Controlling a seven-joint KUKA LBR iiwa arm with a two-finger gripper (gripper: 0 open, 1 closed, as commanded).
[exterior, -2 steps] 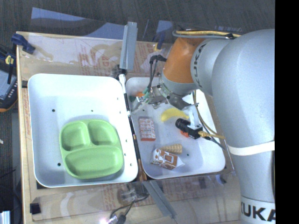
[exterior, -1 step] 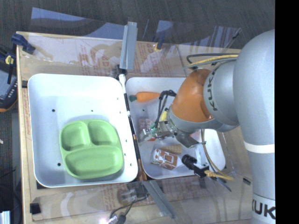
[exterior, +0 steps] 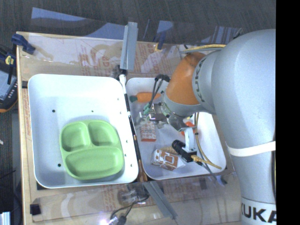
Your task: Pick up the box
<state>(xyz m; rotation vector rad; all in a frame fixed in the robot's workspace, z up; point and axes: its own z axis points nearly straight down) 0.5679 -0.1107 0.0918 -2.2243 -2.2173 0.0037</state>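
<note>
**Occlusions, single overhead view**

Gripper (exterior: 151, 116): fingertips lost in clutter, spread unreadable. Arm (exterior: 234, 93) covers the right bin's (exterior: 213, 165) far-right portion, behind the jaws. Small carton (exterior: 148, 131) just below the jaws: print too small to read. Orange item (exterior: 143, 97) above the jaws partly hidden by cables.

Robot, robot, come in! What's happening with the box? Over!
Hand low in right bin, over a small red-and-white box. Brown patterned box lies nearer the front. Orange thing behind. Green tray in left bin.
</note>
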